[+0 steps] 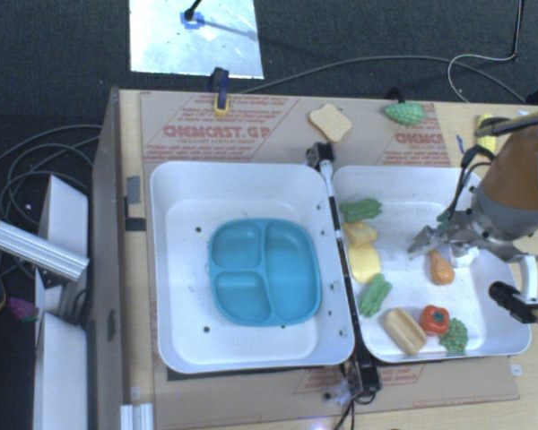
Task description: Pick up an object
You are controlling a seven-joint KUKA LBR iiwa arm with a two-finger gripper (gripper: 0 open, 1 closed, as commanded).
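My gripper (440,250) hangs over the right part of the right bin (403,186), its fingers spread open. A small orange toy carrot (442,270) lies on the bin floor just below and between the fingertips, with nothing lifted. Elsewhere in that bin lie a green vegetable (360,210), two yellow pieces (364,262), a green pod (374,295), a tan bread roll (403,330), a red tomato (435,318) and a green broccoli (455,335).
The left bin (184,240) holds a blue divided plate (264,270). On the cardboard behind the bins lie a tan bread slice (330,122) and a green toy (405,112). A metal divider (337,240) runs between the bins.
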